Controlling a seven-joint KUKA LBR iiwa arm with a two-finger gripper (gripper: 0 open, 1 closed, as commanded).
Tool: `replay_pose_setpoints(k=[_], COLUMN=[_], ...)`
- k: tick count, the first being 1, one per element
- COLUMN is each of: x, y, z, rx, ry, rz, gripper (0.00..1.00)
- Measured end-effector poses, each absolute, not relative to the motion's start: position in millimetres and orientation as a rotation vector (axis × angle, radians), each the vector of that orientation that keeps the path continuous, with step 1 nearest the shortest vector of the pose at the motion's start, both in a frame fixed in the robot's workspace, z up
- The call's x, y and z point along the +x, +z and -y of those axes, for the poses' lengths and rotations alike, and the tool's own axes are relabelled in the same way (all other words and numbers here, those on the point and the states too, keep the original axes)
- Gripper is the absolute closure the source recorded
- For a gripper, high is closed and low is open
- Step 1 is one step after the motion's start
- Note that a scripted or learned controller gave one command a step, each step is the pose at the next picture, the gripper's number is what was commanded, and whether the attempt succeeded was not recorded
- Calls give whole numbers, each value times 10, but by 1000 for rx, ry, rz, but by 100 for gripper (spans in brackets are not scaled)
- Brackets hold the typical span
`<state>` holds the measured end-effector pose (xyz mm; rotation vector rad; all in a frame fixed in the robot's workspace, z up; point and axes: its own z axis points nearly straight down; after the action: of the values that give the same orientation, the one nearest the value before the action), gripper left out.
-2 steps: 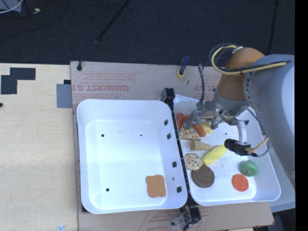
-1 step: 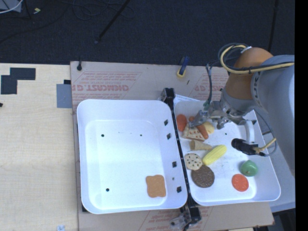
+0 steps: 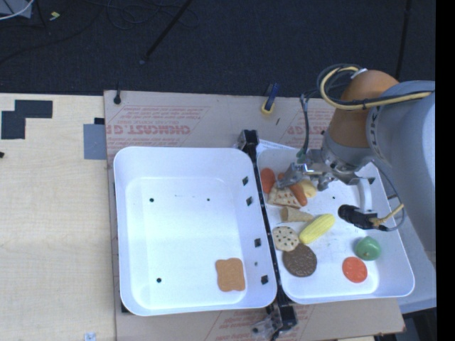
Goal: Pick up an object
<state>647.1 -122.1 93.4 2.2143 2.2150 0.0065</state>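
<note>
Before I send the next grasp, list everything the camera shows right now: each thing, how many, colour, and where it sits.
left bin: 1, white, left half of bench
toast slice: 1, tan, left bin, near-right corner
right bin: 1, white, beside the left bin
corn cob: 1, yellow, right bin centre
round cracker: 1, tan with dark dots, left of the corn
dark cookie: 1, brown, below the cracker
tomato: 1, red-orange, right bin near side
green fruit: 1, green, above the tomato
food pile: several, orange, red, tan, under the gripper
gripper: 1, grey, over the pile
arm: 1, grey and orange, from right
</note>
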Motion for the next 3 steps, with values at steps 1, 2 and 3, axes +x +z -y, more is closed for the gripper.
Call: replay_pose_setpoints(k=[1, 2, 3], x=[6470, 6481, 6475], y=[934, 1055, 1148], z=[1124, 1115, 1124], rx=[2215, 2216, 2219], ry=[6, 12, 10], rz=[-2215, -2217, -2217], gripper=[0, 100, 100])
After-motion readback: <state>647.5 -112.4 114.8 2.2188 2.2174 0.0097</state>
